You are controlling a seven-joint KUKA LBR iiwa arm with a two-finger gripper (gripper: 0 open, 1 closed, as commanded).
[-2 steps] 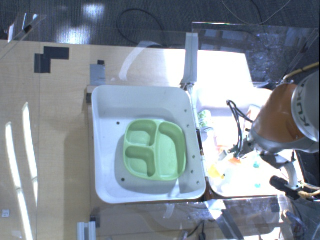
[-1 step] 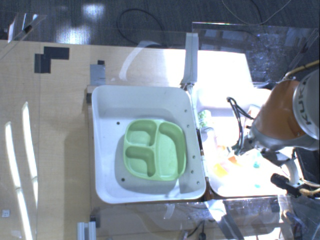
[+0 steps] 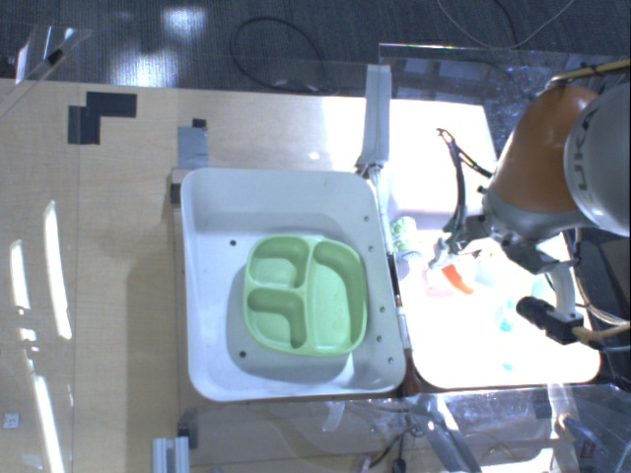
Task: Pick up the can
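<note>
**Arm low over the glare-washed right bin, can at that bin's left wall**

On the wooden bench (image 3: 108,264), the left bin (image 3: 202,294) holds a pale green divided plate (image 3: 306,294) with three compartments, lying flat towards the bin's near right part.

The right bin (image 3: 513,368) is so brightly lit that most of its floor is washed out. The can (image 3: 402,233), greenish with pale markings, lies close against this bin's left wall, just beside the divide between the two bins; glare blurs its outline.

To its right, apart from it, the gripper (image 3: 449,252) hangs low over the bin floor. Whether it is open or closed cannot be told, and nothing can be made out in its grasp. An orange object (image 3: 456,280) lies just below it, and small teal pieces (image 3: 507,315) sit further right.

The arm (image 3: 537,161), with its orange band, comes in from the right edge.
</note>
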